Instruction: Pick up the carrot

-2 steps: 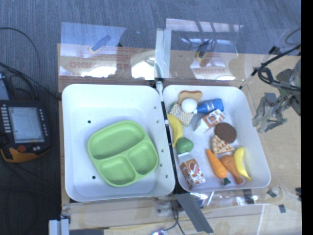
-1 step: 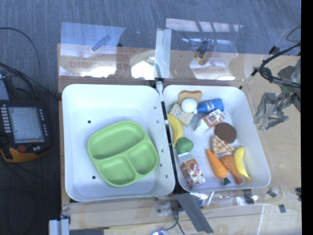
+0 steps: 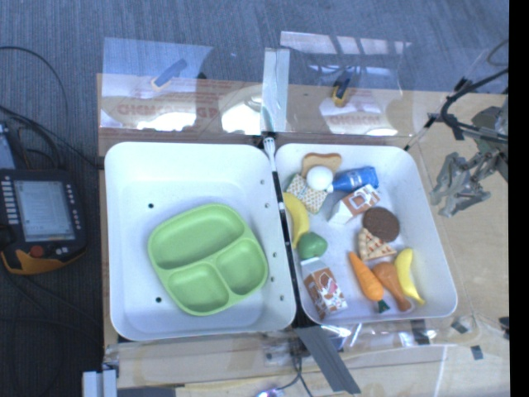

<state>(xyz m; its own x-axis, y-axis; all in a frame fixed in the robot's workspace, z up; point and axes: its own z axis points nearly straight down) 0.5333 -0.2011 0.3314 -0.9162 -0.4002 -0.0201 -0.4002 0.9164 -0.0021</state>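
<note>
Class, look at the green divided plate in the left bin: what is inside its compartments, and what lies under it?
The green plate shows three compartments, each holding nothing. It rests on the left bin's white floor; the floor beneath it is covered and cannot be seen.

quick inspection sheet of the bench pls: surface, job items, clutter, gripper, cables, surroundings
Surface: two white bins side by side; left bin, right bin.
Job's things: carrot lies in the right bin's near part, beside a banana.
Clutter: toy foods crowd the right bin; green divided plate in the left bin.
Grippers: gripper sits right of the right bin, outside it; finger state unclear.
Cables: black cable at far left.
Surroundings: pendant left of the bins.
</note>
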